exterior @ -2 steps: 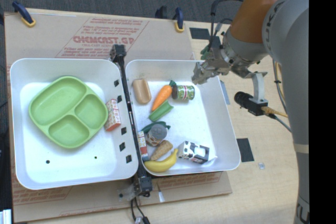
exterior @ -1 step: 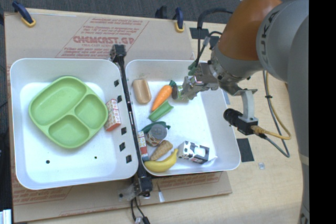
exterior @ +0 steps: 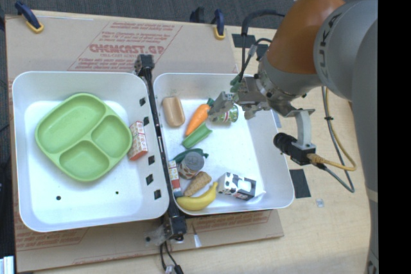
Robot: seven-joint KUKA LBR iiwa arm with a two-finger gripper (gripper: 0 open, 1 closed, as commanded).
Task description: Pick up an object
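Observation:
My gripper (exterior: 226, 106) hangs over the upper middle of the right bin (exterior: 273, 167), reaching in from the right. A small green-labelled can (exterior: 227, 115) sits between its fingers, and they look shut on it. Just left of the can lies an orange carrot (exterior: 199, 115), with a green vegetable (exterior: 198, 135) below it. A tan bread roll (exterior: 173, 111) lies near the bin's upper left corner. Toward the front are a round tin (exterior: 189, 165), a brown piece (exterior: 197, 181), a banana (exterior: 198, 199) and a black-and-white carton (exterior: 237, 186).
The left bin (exterior: 38, 202) holds a green divided plate (exterior: 83, 136) and a small red-and-white box (exterior: 137, 140) by its right wall. A black divider (exterior: 151, 119) separates the bins. Cables (exterior: 334, 157) trail off the arm at the right, above the bench.

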